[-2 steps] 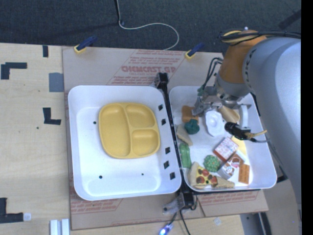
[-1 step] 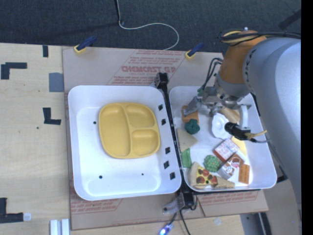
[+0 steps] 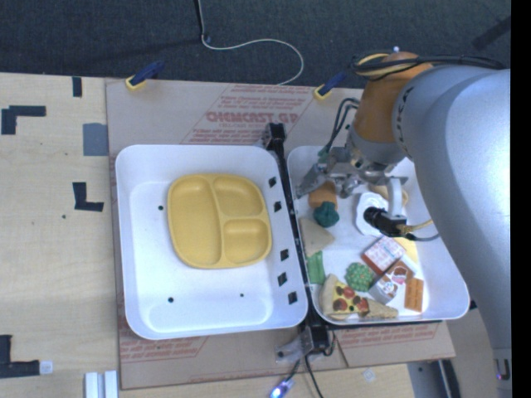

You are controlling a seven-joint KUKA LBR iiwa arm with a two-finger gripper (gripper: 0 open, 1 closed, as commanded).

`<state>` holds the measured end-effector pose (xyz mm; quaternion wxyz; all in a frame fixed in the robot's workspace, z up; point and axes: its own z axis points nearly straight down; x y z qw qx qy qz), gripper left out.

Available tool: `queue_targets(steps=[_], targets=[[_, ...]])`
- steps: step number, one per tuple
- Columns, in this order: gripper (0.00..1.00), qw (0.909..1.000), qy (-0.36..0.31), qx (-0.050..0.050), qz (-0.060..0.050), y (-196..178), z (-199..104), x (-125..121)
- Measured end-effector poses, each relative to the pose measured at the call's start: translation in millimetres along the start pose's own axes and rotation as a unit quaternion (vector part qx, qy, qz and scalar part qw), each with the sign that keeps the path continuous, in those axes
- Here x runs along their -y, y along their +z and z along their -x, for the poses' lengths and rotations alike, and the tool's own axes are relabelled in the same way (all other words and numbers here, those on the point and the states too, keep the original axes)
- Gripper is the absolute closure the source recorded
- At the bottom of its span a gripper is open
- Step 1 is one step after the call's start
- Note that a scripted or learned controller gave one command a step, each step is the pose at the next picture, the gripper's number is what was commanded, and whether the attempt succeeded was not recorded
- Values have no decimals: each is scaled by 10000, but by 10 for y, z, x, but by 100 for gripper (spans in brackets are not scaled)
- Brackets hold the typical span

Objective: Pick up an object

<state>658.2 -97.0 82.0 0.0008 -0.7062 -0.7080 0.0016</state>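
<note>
One arm: grey arm (image 3: pixel 465 139) enters from the right, bent down over the right bin (image 3: pixel 448 297).
Gripper: gripper (image 3: pixel 342 181) sits low beside a brown toy (image 3: pixel 322 196); grip state cannot be told.
Nearby: teal toy (image 3: pixel 327 215), pizza slice (image 3: pixel 348 299), small boxes (image 3: pixel 383 257).
Left bin: yellow divided plate (image 3: pixel 220 220).
</note>
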Motion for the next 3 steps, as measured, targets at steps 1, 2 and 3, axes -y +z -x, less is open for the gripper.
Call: queue_targets(steps=[1, 2, 3], targets=[[0, 10000, 11, 2, 7, -14, 1, 188], [0, 10000, 12, 1, 15, -20, 27, 506], [100, 10000, 8, -2, -3, -97, 23, 503]])
